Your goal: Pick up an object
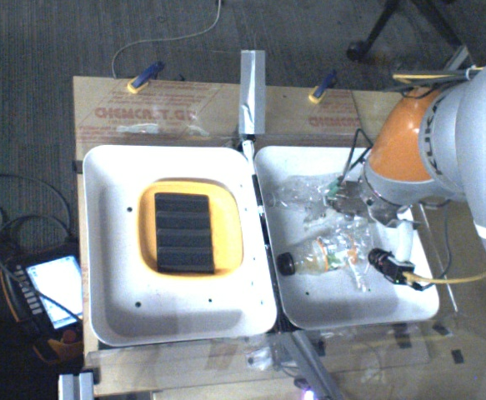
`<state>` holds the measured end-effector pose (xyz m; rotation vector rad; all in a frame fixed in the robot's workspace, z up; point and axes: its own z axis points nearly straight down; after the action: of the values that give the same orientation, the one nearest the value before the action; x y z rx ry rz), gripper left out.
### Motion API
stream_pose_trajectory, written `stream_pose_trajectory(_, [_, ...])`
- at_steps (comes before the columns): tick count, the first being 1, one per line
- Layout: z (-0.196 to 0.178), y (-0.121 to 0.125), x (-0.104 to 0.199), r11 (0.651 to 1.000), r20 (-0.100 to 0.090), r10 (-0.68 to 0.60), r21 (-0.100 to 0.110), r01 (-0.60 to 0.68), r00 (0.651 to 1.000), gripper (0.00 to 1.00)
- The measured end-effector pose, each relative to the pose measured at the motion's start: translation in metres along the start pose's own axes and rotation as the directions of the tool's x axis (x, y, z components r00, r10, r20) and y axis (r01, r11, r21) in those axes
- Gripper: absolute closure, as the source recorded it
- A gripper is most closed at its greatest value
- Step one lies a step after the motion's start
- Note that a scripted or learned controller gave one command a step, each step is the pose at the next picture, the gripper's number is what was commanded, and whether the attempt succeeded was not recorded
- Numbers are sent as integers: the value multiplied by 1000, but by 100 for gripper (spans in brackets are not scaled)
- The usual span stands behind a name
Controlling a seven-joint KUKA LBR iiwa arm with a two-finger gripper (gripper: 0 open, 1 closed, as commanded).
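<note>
Camera view: the grey arm with the orange band [403, 152] comes in from the right of the frame and hangs over the right-hand shallow white bin [351, 313]. The gripper [353, 203] sits low over the upper middle of that bin, at the edge of a patch of crumpled clear plastic film [299, 193]. The wrist above it and glare off the film mask it, so I cannot tell whether it is apart, together, or clamped on anything.

Candidates:
- A clear plastic bottle with a black cap [324, 255] lies on its side at lower centre of the right bin, cap toward frame left. It is just below the gripper in the frame; contact cannot be told.
- The left-hand white bin [101, 223] holds a yellow rounded-square tray [149, 223] with a black ridged block [183, 232] lying in it, well apart from the gripper.

Judgement: this looks like the reach-and-grasp step, aimed at the film or the bottle; nothing is visibly lifted. The next move calls for a firm closure on one item, then a straight rise. Film is thin and may slip out, and the bottle may roll.
</note>
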<state>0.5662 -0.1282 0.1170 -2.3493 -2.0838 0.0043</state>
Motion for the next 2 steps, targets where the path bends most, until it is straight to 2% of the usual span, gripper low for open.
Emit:
stream_pose_trajectory(1, [-154,65,3,999,1,-52,-2,52,999,100])
stream_pose_trajectory(2, [-8,52,11,1000,1,8,2,-8,1000,100])
